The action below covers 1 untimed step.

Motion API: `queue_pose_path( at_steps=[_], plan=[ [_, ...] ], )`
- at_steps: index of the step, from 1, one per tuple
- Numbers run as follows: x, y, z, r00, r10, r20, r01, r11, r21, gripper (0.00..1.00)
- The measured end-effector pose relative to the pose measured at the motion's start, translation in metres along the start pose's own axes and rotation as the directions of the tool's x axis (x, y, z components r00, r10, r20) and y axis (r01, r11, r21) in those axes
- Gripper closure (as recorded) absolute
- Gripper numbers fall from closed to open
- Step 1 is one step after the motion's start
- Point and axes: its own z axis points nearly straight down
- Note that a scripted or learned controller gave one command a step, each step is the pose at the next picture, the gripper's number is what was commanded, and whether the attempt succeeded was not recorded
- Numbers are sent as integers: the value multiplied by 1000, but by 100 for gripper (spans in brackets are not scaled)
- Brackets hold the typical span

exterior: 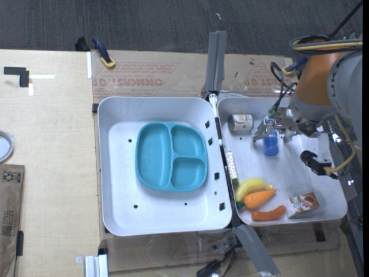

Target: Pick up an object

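My gripper (271,135) hangs over the back of the right bin (337,212), its two fingers spread open. A small blue object (271,146) stands on the bin floor just below it, in the gap between the fingers, and neither finger visibly touches it. A small tan can (241,122) lies to the left of the gripper. At the bin's front lie a yellow banana (252,186), an orange carrot (259,198), a second red-orange vegetable (268,214) and a small snack packet (304,202).
The left bin (112,172) holds a teal divided plate (172,156). The arm's grey body and orange band (320,88) cover the right bin's back right corner. A black cable part (314,161) hangs over the bin's right side.
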Motion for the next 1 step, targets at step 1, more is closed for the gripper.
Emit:
queue_pose_path(
  at_steps=[1],
  plan=[
    [16,-9,0,963,-271,1,271,963,-1,0]
  ],
)
